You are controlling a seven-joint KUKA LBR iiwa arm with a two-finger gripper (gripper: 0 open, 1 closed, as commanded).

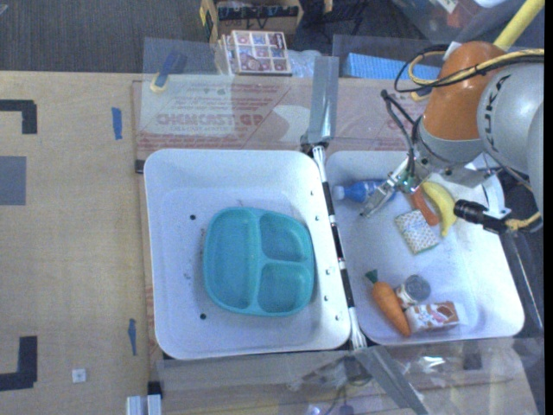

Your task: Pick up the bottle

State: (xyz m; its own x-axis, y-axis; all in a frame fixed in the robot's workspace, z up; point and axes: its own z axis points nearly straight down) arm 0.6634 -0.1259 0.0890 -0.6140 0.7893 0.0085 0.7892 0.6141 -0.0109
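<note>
clear plastic bottle (359, 190), metal tool (378, 201) touching

The grey arm (510, 111) is cut off by the right edge of the view. Its pincer (380, 199) covers the right end of the blue bottle (356, 191) near the far left corner of the right bin (432, 314), and whether the fingertips touch the bottle is too small to tell. The arm's wrist hides the top of the banana (442, 206). The label on the small carton (432, 316) near the bin's front edge is too blurred to read.
</note>
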